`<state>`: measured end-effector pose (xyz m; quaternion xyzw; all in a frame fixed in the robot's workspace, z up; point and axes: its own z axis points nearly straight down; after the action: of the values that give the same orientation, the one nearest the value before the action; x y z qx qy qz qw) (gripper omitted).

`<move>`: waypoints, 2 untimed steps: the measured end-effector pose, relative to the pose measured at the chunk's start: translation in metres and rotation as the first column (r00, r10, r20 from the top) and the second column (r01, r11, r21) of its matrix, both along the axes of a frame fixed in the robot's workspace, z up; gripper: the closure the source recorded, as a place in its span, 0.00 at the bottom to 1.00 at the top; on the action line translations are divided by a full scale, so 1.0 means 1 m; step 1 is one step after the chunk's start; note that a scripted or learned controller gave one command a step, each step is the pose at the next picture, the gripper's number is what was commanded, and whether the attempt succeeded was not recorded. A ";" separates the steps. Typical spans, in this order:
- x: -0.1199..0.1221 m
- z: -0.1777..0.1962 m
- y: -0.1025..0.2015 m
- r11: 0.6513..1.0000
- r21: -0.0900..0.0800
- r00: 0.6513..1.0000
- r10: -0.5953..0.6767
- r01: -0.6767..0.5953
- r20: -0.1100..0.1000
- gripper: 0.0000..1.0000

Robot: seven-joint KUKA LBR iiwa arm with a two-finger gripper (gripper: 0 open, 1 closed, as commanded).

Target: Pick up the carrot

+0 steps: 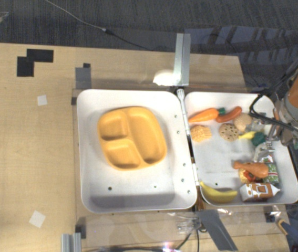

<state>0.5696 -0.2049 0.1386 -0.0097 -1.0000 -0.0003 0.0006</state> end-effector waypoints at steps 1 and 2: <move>-0.016 -0.006 0.078 0.986 0.000 0.986 0.169 -0.169 0.008 0.00; 0.037 -0.049 0.115 0.989 -0.003 0.989 0.149 -0.149 0.019 0.00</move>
<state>0.6070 -0.0904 0.0897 0.0653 -0.9978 0.0005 -0.0089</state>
